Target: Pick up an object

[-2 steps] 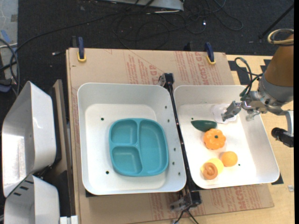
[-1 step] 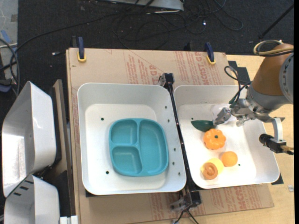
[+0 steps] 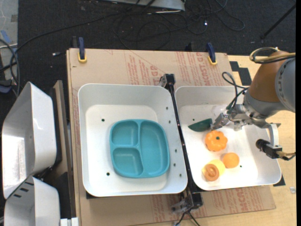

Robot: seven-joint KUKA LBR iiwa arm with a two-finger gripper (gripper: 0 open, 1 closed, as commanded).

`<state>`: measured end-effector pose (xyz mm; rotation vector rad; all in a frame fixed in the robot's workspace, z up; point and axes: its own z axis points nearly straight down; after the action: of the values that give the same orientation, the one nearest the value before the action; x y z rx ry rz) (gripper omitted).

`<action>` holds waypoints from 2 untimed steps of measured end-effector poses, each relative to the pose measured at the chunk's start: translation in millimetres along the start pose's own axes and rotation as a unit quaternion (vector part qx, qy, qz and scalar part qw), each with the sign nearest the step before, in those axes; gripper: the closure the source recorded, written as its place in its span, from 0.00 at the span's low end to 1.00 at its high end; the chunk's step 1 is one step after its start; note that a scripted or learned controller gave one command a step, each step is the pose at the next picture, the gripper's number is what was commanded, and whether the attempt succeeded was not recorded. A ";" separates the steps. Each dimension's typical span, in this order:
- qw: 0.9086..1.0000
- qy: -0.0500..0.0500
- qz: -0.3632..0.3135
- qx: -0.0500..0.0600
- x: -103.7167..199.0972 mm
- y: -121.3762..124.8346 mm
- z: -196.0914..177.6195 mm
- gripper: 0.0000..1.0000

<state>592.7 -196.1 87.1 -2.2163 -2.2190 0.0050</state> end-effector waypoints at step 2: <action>1.000 -0.001 -0.001 -0.004 1.5 4.5 -67.7 1.00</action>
<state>597.5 -194.7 154.8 -2.2185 -2.2265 -0.0012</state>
